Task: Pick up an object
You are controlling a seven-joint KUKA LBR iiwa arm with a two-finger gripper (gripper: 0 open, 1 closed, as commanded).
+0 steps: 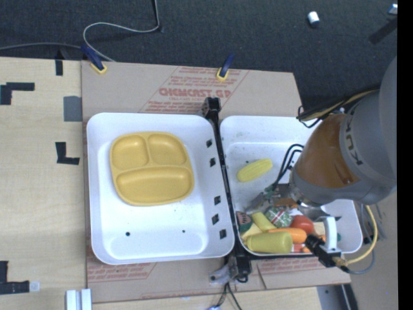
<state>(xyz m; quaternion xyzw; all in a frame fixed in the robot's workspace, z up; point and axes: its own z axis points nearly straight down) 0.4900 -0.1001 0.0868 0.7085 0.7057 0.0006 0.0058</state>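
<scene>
Hand [276, 202]: lowered into the right bin [258, 131] above the toy pile [277, 228] at its near edge; finger state cannot be told.
Corn cob [254, 170]: seen at the bin's middle.
Left bin [155, 244]: yellow tray [152, 168] held.

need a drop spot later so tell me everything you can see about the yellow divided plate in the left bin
The yellow divided plate looks like matte plastic, a rounded rectangle with raised ridges that split it into three wells: two smaller ones along its far side and one wide one along its near side. It lies flat, right side up, in the upper part of the left white bin, turned a little out of line with the bin's walls. It rests on the bin floor and nothing lies in its wells or against its rim.
</scene>
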